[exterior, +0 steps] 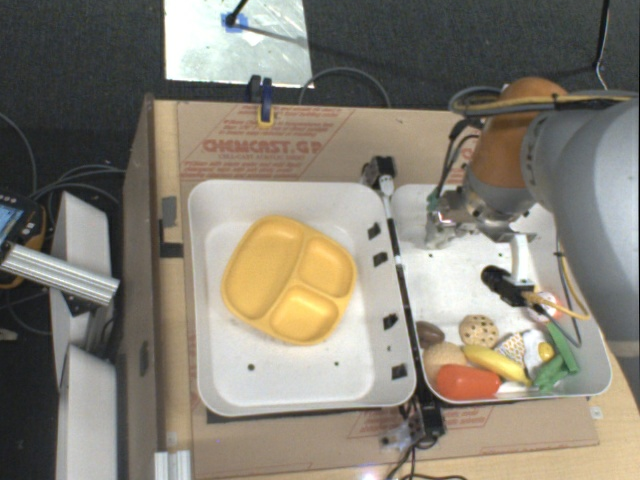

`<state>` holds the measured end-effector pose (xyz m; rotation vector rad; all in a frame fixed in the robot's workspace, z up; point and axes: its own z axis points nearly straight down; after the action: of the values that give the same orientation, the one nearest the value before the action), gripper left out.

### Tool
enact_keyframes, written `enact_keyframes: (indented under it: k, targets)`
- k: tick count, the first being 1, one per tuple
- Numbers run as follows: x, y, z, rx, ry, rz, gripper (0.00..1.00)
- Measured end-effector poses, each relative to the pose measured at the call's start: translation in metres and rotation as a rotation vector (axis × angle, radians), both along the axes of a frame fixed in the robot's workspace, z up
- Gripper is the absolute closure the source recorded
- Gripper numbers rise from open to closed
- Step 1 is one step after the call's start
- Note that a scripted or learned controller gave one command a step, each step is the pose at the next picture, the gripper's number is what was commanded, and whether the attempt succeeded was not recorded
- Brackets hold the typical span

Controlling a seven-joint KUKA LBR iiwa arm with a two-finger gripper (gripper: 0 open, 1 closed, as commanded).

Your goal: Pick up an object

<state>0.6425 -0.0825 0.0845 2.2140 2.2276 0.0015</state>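
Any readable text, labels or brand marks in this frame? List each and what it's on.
"CHEMCAST.G P", red print on the brown cardboard sheet under the bins; the last letters are uncertain.
Smaller red lines above and below that word: too blurred to read.
Faint red print on the cardboard's front edge: unreadable.
Nothing legible on the bins, yellow tray or arm.

The grey arm (590, 208) reaches in from the right over the right bin's (600, 373) far right corner, its orange band (510, 143) above the wrist. The gripper (440, 230) hangs low near the bin's far left corner, pointing down.
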Motion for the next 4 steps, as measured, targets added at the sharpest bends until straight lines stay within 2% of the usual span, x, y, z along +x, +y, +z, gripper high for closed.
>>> enact_keyframes:
  k: [1,2,3,4]
  targets:
    - [0.000,-0.001,0.000,-0.001,0.000,-0.001,0.00]
    - [-0.064,-0.021,-0.001,0.000,0.005,-0.008,0.00]
    - [-0.143,-0.091,0.001,0.003,0.004,-0.010,0.00]
    - [-0.138,-0.088,0.011,-0.001,-0.004,-0.004,1.00]
